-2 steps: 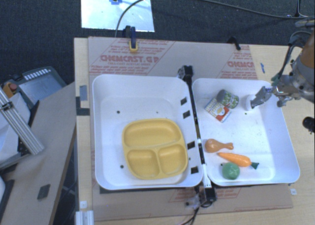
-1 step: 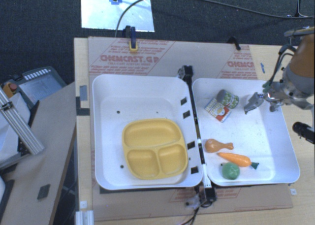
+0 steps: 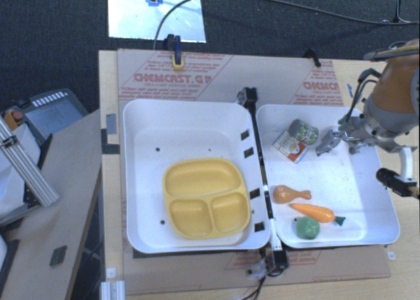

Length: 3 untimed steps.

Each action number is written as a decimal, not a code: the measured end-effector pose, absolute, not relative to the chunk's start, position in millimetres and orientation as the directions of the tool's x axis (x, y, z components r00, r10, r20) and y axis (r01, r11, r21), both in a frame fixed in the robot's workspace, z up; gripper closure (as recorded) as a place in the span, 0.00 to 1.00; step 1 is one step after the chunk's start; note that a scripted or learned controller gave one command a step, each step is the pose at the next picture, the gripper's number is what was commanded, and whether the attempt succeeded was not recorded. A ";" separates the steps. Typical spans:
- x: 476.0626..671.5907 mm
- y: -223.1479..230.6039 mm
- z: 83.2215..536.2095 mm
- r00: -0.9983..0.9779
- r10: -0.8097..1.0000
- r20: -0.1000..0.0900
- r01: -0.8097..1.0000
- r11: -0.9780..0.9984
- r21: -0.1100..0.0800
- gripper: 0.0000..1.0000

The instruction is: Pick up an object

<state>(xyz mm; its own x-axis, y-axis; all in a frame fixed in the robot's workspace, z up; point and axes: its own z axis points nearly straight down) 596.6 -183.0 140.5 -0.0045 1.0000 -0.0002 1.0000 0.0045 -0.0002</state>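
Seen from above at a slant: two shallow white bins side by side on a bench, right bin taken here as the landmark. Reaching over that bin's far right corner, the grey arm with its orange band, gripper low above the bin's far half, pointing toward the divider. Fingers too small and blurred to read, so apart or together cannot be told; nothing visibly between them.

Inside the right bin, four items. Just beside the gripper, toward the divider, a small crumpled packet in white, green and red, lying tilted in the bin's far-left part; touching the gripper or not, unclear. Nearer the camera, a toy chicken drumstick in tan, close to the bin's left wall. Just below it, a toy carrot, orange with a green tip, lying aslant. At the bin's near edge, a round green item, next to the carrot's underside.

Left of the right bin, across the black-clipped divider, the left bin holding a yellow three-compartment tray, set toward the near side. Beyond both bins, a brown printed board under them and a yellow clamp at its far edge.
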 end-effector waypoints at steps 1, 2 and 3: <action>597.0 -182.5 89.0 -0.002 1.000 0.000 1.000 0.002 0.000 0.00; 598.5 -183.2 102.7 -0.002 1.000 -0.002 1.000 0.002 0.005 1.00; 604.6 -193.1 158.5 -0.001 1.000 -0.003 1.000 0.001 0.007 1.00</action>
<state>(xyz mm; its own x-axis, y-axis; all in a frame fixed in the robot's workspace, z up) 604.6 -193.1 158.5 -0.0013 1.0000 -0.0027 1.0000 0.0013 0.0070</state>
